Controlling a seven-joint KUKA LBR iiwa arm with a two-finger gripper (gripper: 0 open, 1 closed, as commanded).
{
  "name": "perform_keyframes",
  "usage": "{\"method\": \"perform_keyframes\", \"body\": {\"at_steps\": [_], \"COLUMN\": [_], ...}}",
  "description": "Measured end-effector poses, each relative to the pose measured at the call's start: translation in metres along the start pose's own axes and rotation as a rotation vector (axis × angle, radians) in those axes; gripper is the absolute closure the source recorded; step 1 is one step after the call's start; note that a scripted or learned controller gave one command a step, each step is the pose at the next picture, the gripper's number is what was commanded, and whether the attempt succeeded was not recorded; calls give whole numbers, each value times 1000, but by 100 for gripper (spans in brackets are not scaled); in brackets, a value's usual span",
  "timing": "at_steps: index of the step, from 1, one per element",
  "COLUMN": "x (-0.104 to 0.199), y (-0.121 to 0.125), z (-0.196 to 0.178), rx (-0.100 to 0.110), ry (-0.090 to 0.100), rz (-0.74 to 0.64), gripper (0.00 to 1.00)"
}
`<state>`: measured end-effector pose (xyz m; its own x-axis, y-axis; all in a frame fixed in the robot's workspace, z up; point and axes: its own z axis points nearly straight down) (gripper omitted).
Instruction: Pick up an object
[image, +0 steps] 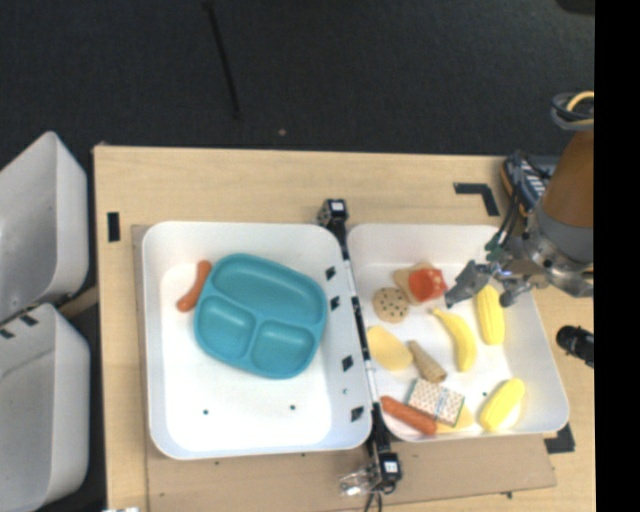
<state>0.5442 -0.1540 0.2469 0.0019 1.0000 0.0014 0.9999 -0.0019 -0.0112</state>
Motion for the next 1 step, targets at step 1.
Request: {"method": "perform_keyframes", "body": {"at_steps": [1], "x": [0], "y": [2], "z": [-6], "rx": [-11], "ry": [-2], "rz": [-3], "gripper": [0]}}
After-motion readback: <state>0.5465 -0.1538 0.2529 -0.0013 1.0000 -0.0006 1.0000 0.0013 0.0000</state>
